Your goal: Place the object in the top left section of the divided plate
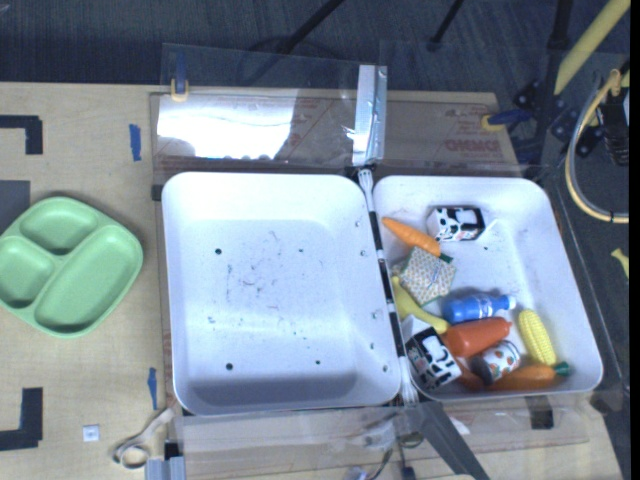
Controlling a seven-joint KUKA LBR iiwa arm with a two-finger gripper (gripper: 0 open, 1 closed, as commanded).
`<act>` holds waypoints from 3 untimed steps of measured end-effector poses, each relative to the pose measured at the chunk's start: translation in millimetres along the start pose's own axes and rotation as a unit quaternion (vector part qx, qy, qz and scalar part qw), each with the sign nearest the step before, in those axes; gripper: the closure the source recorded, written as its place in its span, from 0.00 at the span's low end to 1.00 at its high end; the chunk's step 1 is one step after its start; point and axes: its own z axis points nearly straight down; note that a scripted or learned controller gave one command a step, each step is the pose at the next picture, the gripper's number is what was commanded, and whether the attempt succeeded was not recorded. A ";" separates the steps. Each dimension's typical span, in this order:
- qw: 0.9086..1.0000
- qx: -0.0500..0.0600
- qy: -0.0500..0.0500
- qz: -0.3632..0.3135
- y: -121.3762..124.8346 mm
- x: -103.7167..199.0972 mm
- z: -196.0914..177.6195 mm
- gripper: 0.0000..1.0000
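1. Could not tell pincer state, spread or pressed; no placing relative to it possible, so placed things against each other.
2. Logged green divided plate flat on wooden bench, well apart from the toys, left of left bin; saw nothing lying in its three sections.
3. Found candidate objects all piled in right bin: carrot near the divider, cow-patterned toy just beside it, patterned cloth piece below, blue bottle, corn cob, a second black-and-white toy at the near corner. Could not tell which one counted as the task's object.
4. Noted left bin floor scuffed with faint marks and a few dark dots.
5. Noted blue tape strips and black corner marks on bench top; clear plastic sheet propped behind the bins.
6. Beyond bench: dark carpet, black stand legs, yellow cable at far right.
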 end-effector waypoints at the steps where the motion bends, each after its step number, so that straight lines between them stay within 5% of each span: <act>1: 0.999 0.001 0.000 -0.045 -9.7 4.5 -78.7 1.00; 2: 0.984 0.001 0.000 -0.180 -19.3 -1.5 -57.1 1.00; 3: 0.973 0.001 -0.001 -0.230 -7.8 6.2 53.8 1.00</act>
